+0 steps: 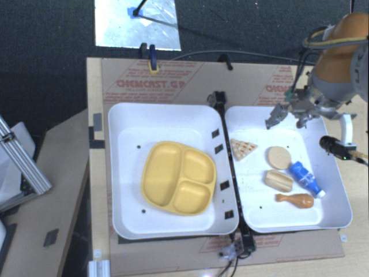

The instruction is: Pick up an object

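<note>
Nearest the right bin's [340, 212] front edge lies a drumstick [294, 199], with a bread roll [279, 180], blue bottle [304, 179], round cookie [279, 157] and waffle wedge [243, 149] behind. The gripper [286, 115] hovers over the back edge, fingers apparently spread, grasping nothing. A yellow divided plate [179, 177] fills the left bin [124, 154].

Right bin [331, 215] holds five toys — waffle wedge [243, 149], tan disc [279, 157], bread roll [279, 181], blue bottle [305, 178], drumstick [295, 199].

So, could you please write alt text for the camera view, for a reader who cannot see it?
A grey robot arm's gripper hovers above the right white bin, which holds a waffle wedge, round biscuit, bread roll, blue bottle and drumstick. The left bin holds a yellow divided plate.
</note>
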Tool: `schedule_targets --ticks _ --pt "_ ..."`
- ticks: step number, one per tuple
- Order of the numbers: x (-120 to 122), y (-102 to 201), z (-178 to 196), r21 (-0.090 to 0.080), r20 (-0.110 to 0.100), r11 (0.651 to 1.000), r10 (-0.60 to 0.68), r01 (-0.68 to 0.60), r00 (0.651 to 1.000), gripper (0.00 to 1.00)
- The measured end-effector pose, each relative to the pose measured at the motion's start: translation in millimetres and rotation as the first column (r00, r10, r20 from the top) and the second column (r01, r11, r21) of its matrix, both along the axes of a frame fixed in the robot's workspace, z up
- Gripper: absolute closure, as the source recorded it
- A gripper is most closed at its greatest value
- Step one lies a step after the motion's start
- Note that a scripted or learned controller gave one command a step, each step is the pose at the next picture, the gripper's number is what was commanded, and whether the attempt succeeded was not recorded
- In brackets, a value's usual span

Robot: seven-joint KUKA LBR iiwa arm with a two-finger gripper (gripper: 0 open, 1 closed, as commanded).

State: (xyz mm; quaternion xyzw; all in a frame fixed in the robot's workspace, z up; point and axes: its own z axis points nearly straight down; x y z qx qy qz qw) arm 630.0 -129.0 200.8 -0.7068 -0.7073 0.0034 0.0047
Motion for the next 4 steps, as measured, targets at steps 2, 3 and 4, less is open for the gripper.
schedule_targets --ticks 2,3,4 --pt "4 -4 -54 -0.002 0.009 1.000 0.001 -0.001 1.000 0.00" --pt "-1 -1 -110 -0.003 0.017 1.000 0.000 0.000 1.000 0.00" --pt "5 -2 -109 -0.006 0.031 1.000 0.001 -0.001 1.000 0.00"
